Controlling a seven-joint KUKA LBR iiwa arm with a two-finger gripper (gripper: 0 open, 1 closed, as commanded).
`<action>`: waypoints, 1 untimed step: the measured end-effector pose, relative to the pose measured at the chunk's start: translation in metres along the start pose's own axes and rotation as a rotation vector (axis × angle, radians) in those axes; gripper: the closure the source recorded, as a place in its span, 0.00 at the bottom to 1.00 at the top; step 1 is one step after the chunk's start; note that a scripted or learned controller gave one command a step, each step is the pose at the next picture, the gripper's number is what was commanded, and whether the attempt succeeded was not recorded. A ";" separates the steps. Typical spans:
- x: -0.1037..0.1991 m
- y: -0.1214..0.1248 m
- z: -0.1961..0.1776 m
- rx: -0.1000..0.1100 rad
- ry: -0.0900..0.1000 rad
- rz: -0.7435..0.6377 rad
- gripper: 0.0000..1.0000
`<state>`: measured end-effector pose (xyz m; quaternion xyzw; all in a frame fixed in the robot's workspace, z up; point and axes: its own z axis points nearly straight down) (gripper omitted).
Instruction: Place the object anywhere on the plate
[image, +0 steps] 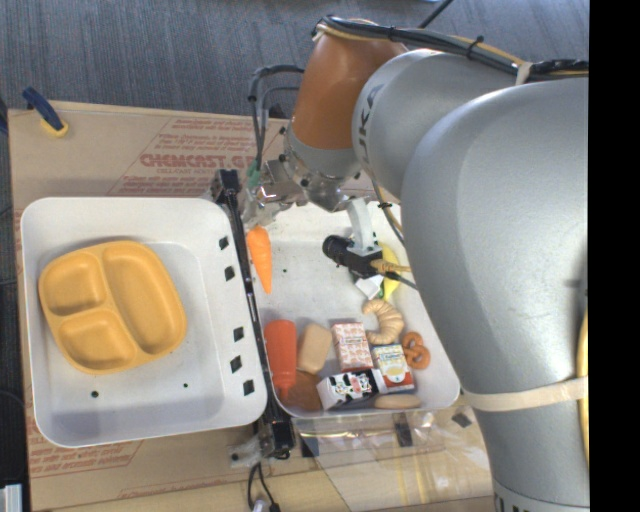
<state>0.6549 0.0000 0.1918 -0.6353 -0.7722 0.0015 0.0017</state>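
Plate: yellow plate (110, 303) with three sections, sitting in the left bin (60, 410) toward the table's left edge, nothing on it.
Carrot: orange carrot (261, 257) lying in the right bin (310, 275), hard against that bin's left wall, near its far corner.
Gripper: gripper (262, 195) hangs right above the carrot's top end; can't tell whether it's open or closed, pretty murky there.
Other stuff: croissant (384, 318), pretzel (415, 351), milk carton (346, 388) and a red cylinder (281, 352) bunched along the right bin's near edge.
Arm: big grey arm (490, 250) covers the table's right side.
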 end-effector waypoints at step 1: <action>0.000 0.000 0.000 0.000 0.000 0.000 0.00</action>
